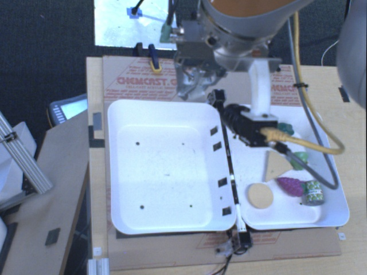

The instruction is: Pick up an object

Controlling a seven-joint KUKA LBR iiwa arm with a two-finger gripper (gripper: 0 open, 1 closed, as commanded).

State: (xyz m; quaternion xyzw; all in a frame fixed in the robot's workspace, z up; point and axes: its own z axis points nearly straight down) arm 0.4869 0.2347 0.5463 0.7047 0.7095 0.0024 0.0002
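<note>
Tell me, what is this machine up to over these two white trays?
A grey robot arm reaches in over the right bin, trying to pick something up. Its tool hangs near the bins' far edge. A tan disc, a purple piece and a small green jar lie in that bin.

Tan wooden bench on dark carpet, with a bright reflective floor panel beyond.

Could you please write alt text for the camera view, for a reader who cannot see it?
A grey robot arm reaches in from the upper right above two shallow white bins. The right bin holds a round tan disc, a purple object and a small green-speckled cylinder near its front; the left bin sits beside it.
</note>
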